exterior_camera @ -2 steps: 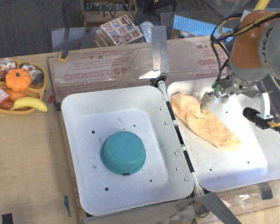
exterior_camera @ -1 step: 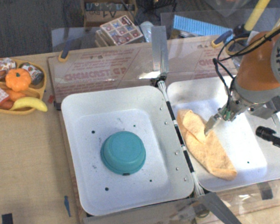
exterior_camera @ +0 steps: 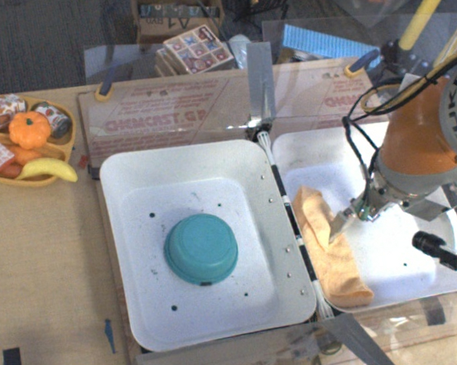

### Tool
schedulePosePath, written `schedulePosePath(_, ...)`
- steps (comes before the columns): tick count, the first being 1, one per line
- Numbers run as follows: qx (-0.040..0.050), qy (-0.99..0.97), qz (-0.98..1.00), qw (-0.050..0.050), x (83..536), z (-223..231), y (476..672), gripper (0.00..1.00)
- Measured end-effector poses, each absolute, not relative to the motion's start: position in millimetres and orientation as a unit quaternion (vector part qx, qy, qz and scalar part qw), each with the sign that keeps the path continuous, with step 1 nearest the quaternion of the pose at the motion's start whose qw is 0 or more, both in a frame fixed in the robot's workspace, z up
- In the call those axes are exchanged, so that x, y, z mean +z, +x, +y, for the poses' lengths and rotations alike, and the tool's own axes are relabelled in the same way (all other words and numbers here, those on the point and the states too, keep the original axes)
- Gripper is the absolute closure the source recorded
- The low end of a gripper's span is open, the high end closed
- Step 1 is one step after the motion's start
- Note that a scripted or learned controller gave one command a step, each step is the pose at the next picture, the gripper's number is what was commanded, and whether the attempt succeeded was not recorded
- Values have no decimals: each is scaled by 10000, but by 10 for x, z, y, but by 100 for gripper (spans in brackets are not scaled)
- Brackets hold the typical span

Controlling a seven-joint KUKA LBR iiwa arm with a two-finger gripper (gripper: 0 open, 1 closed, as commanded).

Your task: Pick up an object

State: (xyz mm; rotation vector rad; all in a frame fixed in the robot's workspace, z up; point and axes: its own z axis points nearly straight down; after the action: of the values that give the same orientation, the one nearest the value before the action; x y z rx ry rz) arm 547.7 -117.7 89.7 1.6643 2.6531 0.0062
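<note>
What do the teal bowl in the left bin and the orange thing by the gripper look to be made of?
Teal bowl: likely plastic, smooth and matte, with an even colour and soft sheen; it lies upside down. Orange thing: cloth, probably a towel, since it is limp, folded and wrinkled against the right bin's left wall.

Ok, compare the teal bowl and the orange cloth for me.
The teal bowl is round and rigid, upside down in the left bin; the orange cloth is limp and crumpled, stretched along the right bin's left wall. The gripper is at the cloth, not the bowl.
</note>
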Motion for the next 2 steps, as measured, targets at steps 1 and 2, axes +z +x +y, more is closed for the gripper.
schedulePosePath(1,19,5772,8166,53,896,-1003,6076,0)
schedulePosePath(2,21,5215,8532,48,898,-995,5826,0)
